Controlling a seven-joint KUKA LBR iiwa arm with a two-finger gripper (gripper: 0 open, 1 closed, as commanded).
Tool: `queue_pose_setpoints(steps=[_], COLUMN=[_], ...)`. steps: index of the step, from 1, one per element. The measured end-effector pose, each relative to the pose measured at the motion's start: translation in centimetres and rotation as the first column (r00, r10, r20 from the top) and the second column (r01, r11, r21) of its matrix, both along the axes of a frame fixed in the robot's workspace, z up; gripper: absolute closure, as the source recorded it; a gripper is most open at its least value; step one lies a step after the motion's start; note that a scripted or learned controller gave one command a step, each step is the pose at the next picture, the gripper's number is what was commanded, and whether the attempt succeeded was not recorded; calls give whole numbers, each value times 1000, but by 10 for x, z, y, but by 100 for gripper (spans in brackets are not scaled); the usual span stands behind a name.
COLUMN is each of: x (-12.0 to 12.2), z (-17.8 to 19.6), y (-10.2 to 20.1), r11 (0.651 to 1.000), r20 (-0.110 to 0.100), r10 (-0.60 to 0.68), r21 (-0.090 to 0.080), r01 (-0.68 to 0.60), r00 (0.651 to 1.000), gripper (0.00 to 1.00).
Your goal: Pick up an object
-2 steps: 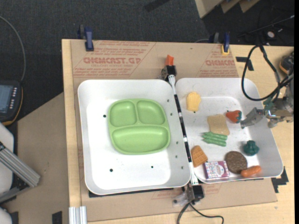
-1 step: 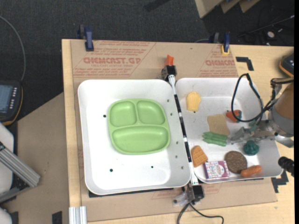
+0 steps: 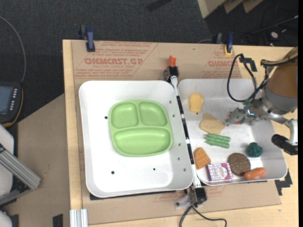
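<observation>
Grey-and-orange arm's claw (image 3: 242,115) poised low at right of frame, above shallow white right-hand bin (image 3: 279,167); finger state indeterminable; nothing gripped; nearest candidate, tan cracker-shaped toy (image 3: 211,125), just left, ungrasped.

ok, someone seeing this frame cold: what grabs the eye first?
Probably the green divided plate, alone in the middle of the left bin. Next, the clutter of small toy foods in the right bin, among them a pink box near the front edge and green beans mid-bin. The gripper hangs over that bin's back right part.
</observation>
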State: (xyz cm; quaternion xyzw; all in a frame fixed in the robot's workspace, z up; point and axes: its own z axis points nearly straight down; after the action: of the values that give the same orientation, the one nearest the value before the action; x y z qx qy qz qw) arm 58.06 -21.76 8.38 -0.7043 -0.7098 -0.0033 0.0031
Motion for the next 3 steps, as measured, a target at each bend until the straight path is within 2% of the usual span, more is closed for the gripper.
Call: queue_pose_setpoints(steps=[1, 2, 3], x=[-80, 6, 25], z=[1, 34, 0], y=[-3, -5, 0], r11=[1000, 1000, 1000], r20=[-5, 10, -1], r10=[-7, -2, -2], r21=[0, -13, 1], r01=[7, 3, 2], r00=[1000, 1000, 1000], gripper=[0, 0, 0])
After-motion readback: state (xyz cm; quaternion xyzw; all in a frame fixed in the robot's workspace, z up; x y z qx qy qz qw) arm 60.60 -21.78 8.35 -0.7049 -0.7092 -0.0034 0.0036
